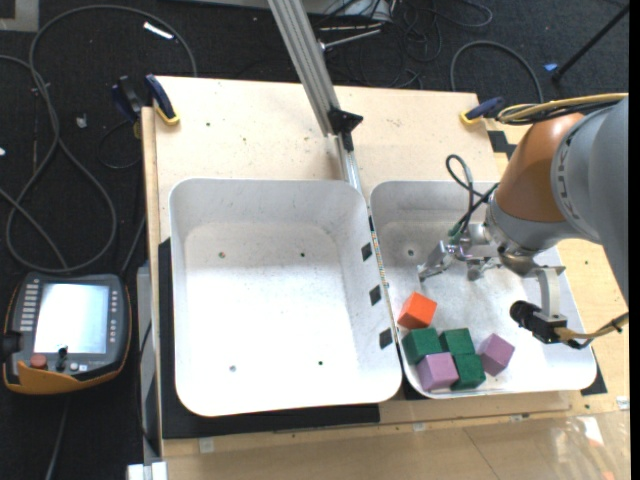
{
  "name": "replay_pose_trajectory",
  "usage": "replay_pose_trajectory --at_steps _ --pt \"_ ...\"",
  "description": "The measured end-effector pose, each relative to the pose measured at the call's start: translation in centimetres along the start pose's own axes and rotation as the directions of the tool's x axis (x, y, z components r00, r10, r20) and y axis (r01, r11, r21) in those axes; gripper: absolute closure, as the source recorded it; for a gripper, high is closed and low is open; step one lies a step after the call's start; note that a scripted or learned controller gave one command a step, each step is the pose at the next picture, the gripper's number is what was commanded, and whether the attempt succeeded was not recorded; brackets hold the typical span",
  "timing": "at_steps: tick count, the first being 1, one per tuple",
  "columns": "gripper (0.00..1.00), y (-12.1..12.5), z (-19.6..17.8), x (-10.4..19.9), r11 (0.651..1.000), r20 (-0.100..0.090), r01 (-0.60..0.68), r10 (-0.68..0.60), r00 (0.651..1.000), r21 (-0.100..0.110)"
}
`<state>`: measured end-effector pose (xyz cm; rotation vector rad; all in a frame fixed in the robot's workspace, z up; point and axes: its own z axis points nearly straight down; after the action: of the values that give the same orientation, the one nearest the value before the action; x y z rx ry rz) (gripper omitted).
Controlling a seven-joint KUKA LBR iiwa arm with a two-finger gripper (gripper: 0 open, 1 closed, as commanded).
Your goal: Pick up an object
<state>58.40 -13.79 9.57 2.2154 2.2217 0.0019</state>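
Several small blocks lie in the front part of the right bin [400, 208]: an orange block [418, 310], two green blocks [422, 344] [463, 350] and two purple blocks [436, 370] [496, 352]. My gripper [455, 265] hangs over the middle of that bin, just behind and to the right of the orange block and apart from it. Its fingers stand open with nothing between them. The grey arm with its orange band [535, 158] comes in from the right above the bin.
The left bin [190, 268] shares a wall with the right one. A slanted metal pole [310, 68] rises behind the bins. A black fitting [535, 320] sits at the right bin's right side. A teach pendant [65, 330] lies on the floor at far left.
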Motion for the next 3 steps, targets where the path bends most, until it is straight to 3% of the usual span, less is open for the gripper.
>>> replay_pose_trajectory --at_steps 1,2,3 --pt "0.0 4.7 0.0 2.8 1.0 -0.002 0.003 -0.003 1.0 -0.002" --pt "0.0 7.0 -15.7 -2.7 1.0 0.003 -0.004 0.004 1.0 -0.007" --pt "0.0 3.5 -17.8 -2.8 1.0 -0.001 -0.004 0.004 1.0 0.003"
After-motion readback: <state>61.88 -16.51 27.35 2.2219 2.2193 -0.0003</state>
